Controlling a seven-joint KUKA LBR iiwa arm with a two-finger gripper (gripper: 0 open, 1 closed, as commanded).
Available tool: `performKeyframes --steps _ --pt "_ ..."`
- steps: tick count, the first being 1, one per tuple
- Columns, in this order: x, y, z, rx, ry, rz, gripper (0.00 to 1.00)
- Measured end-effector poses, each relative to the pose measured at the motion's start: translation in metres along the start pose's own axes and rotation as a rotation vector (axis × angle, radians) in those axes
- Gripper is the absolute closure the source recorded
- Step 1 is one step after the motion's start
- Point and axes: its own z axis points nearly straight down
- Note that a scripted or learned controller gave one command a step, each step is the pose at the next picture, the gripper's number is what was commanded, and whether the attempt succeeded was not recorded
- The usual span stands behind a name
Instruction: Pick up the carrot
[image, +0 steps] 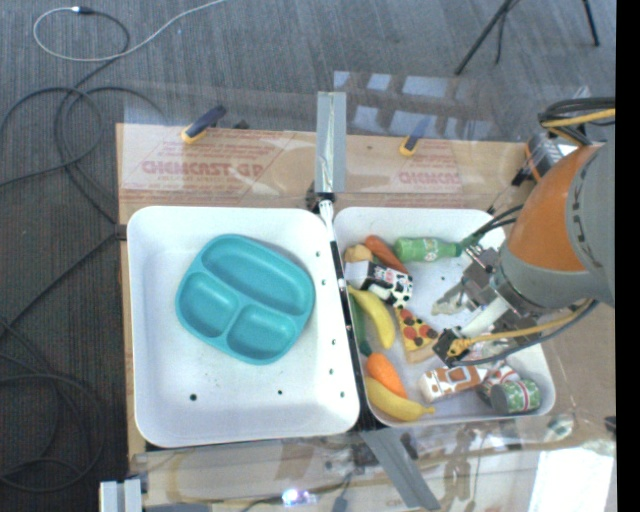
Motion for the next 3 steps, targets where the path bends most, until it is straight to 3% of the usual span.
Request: performKeyframes --steps 1,2,3 --pt "-0.005 0.016 0.044 0.001 0.0 -0.162 0.0" --pt "-0.005 0.012 0.09 0.0 0.002 -0.321 0.0" --pt "-0.027 0.059 0.062 -0.001 0.0 -0.093 0.0"
